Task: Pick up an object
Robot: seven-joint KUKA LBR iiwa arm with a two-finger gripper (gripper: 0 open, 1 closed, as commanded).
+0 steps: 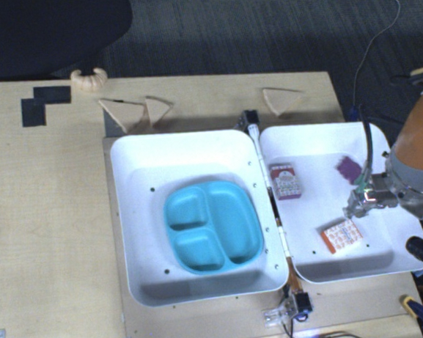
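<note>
The gripper [359, 205] hangs over the right bin [316, 266] near its right edge, between the purple block [349, 168] and the red-and-white packet [342, 235]; I cannot tell its opening.

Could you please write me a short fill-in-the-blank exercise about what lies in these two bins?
1. The blue divided tray lies in the ____ bin.
2. The tray has ____ compartments.
3. The purple block lies in the ____ bin.
4. The end effector hangs over the ____ bin.

Answers: left; three; right; right
</note>
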